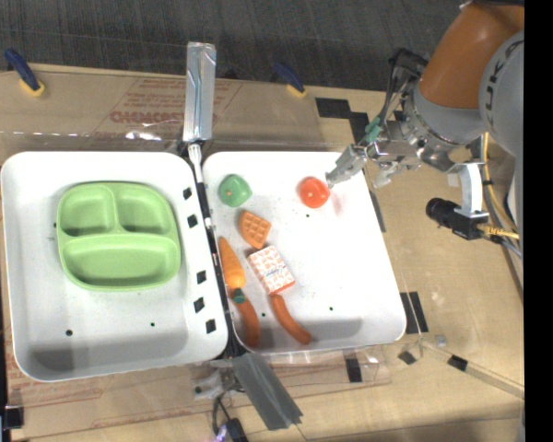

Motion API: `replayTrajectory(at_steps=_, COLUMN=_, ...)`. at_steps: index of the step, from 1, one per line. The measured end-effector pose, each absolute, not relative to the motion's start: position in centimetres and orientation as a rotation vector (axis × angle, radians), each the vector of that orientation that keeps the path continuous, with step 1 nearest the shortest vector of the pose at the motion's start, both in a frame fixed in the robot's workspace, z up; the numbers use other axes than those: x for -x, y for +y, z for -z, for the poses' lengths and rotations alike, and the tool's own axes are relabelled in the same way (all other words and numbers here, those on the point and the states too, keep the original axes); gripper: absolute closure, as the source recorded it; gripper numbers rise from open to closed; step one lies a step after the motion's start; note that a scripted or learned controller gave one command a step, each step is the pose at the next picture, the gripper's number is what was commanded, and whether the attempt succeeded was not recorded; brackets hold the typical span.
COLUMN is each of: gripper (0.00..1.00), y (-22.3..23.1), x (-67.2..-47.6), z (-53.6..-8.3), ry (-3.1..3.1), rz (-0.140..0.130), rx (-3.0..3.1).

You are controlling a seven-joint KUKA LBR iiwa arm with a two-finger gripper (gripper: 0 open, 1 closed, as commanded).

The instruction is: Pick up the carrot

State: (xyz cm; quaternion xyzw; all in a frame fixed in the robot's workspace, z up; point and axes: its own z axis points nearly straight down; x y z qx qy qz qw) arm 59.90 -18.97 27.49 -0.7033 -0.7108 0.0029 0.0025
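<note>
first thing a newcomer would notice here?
Likely the green divided plate in the left bin. Next, the toy food in the right bin: the carrot lying by the divider, a red-orange ball near the far edge, with the pincer beside it.

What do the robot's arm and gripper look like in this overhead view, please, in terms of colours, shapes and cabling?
The arm is a thick, rounded body in grey with a broad orange band above the wrist. It narrows to a cluttered metallic wrist section with thin cables, one showing green. The gripper is slim and pale grey, tapering to a narrow tip. A black cylindrical part with a black cable sits beside the arm.
</note>
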Motion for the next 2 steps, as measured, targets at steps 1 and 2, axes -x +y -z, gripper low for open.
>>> replayTrajectory(at_steps=1, gripper=1.00, y=-18.9, x=-60.1, z=-28.1, ry=-2.238, rz=-0.015, rx=2.194)
replayTrajectory(at_steps=2, gripper=1.00, y=-15.6, x=-58.7, z=-23.6, ry=-2.534, rz=-0.006, rx=1.848)
